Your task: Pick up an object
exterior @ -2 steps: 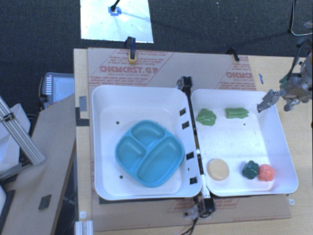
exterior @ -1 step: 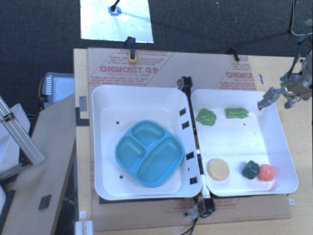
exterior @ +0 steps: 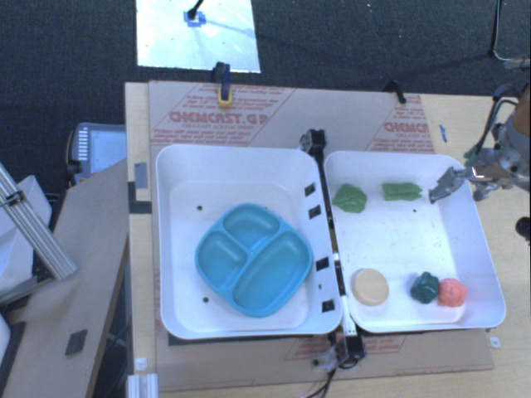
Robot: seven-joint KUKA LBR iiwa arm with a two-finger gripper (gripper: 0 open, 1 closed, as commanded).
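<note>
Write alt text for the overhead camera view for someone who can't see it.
The robot's hand hovers at the right bin's far right edge, near a flat green piece. That bin also holds a leafy green item, a tan round, a dark green toy and a pink one; the left bin holds a blue divided plate.

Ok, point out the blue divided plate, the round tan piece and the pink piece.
blue divided plate [exterior: 252, 258], camera view, centre ridge.
round tan piece [exterior: 370, 287], camera view, top face.
pink piece [exterior: 452, 292], camera view, its middle.
</note>
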